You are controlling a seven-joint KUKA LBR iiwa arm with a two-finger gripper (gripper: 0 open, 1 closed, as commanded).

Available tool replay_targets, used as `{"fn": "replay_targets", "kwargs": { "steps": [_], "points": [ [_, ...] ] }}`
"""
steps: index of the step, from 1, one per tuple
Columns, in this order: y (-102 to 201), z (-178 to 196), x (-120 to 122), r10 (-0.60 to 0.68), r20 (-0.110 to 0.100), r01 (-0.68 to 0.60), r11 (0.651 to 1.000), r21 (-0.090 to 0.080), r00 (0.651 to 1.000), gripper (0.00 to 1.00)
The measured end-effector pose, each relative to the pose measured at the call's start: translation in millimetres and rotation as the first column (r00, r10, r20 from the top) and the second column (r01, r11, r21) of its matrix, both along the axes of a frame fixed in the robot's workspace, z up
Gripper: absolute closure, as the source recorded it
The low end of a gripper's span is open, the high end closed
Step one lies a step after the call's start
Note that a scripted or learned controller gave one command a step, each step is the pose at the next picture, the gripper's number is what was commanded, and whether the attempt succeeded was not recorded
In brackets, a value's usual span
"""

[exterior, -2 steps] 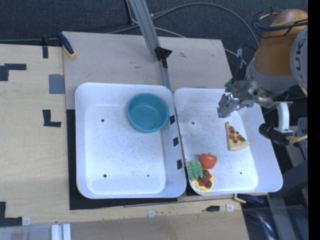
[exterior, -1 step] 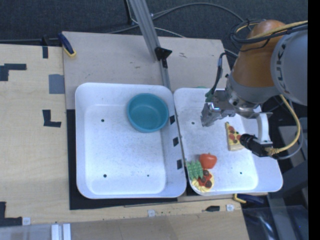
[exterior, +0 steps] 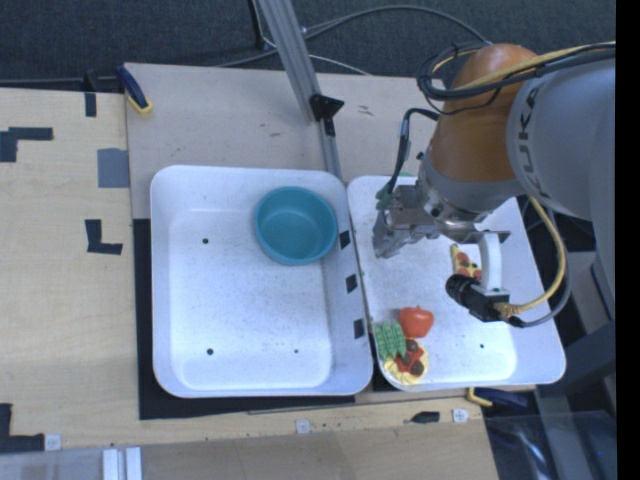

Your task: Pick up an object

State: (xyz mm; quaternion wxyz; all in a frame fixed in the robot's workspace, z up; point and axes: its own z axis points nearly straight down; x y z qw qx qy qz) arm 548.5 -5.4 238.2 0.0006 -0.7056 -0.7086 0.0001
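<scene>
Objects for picking lie in the right bin (exterior: 520, 363): I see a red toy tomato (exterior: 416, 321) near the bin's front left part, with a green leafy toy (exterior: 390, 341) just beside it toward the dividing edge, and a yellow plate-like piece (exterior: 410, 367) touching the front rim below them. A small red and yellow item (exterior: 463, 261) lies farther back in the same bin, partly hidden by the arm's hardware, so I cannot tell what it is. From my seat the gripper (exterior: 392, 236) hangs over the back left part of the right bin, well apart from the tomato group, and nothing shows between its fingers. I cannot tell from this slanted view whether they are apart or together; the metal parts blur into one grey mass. The arm (exterior: 560, 138) comes in from the right, its orange band (exterior: 480, 118) above the wrist, with black cables (exterior: 450, 68) looping over it. In the left bin (exterior: 190, 298) a blue bowl (exterior: 295, 225) sits upright near the back right corner. A grey pole (exterior: 295, 58) slants across the bench (exterior: 60, 268) behind the bins.
</scene>
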Motion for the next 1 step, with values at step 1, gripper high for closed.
{"fn": "replay_targets", "kwargs": {
  "steps": [1],
  "points": [
    [52.9, 5.0, -22.0, 0.000, 0.001, 0.000, 1.000, 0.000, 1.000, 1.00]
  ]
}}
